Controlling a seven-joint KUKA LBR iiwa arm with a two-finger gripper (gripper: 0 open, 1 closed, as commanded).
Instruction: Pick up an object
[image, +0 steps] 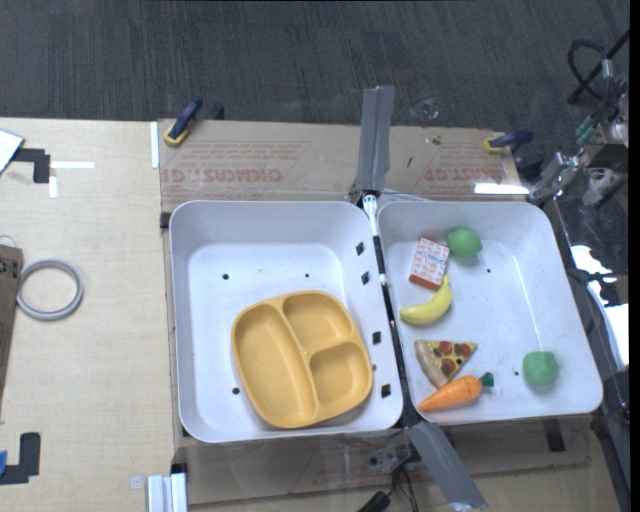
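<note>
Step in hand, by judgement: the pick is not yet begun; nothing is lifted and every object lies on a bin floor.

Left bin (200, 240): a yellow divided plate (300, 357) lies flat, toward the front.

Right bin (560, 250): six toy foods. A red-and-white box (429, 262) lies near the divider, with a banana (428, 305) just below it. A pizza slice (444, 358) lies nearer the front, a carrot (452, 393) at its lower edge. One green ball (463, 241) sits just right of the box; another green ball (540, 368) sits apart toward the right wall.

The state of the gripper cannot be told.

Next move, by judgement: choose one object and descend squarely over it. The lone ball has open floor all round, but being round it may roll off.
</note>
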